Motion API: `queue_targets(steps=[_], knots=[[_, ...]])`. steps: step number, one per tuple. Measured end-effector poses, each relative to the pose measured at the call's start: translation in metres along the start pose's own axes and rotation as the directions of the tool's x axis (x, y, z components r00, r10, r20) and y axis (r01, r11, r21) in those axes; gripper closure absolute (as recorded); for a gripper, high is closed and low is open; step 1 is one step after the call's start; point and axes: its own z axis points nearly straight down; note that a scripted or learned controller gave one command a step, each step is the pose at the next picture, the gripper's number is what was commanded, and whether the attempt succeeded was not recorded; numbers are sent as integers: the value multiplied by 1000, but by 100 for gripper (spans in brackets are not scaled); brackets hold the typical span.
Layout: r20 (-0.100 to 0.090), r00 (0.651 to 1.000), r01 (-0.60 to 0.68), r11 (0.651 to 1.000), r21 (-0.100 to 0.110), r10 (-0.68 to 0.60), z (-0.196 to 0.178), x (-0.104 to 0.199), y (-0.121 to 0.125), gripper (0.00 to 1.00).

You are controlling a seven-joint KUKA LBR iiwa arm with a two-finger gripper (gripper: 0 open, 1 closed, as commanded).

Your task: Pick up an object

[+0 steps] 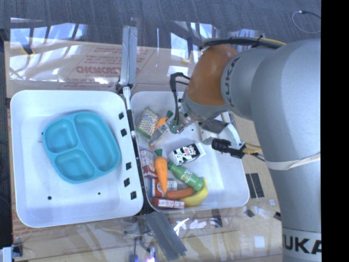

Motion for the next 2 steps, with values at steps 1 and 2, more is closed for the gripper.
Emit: queue_targets(steps=[1, 2], knots=[[-1, 1000, 5, 1000, 2, -5, -9, 0, 0, 100], [2, 1000, 9, 1000, -2, -9, -134, 31, 73, 100]])
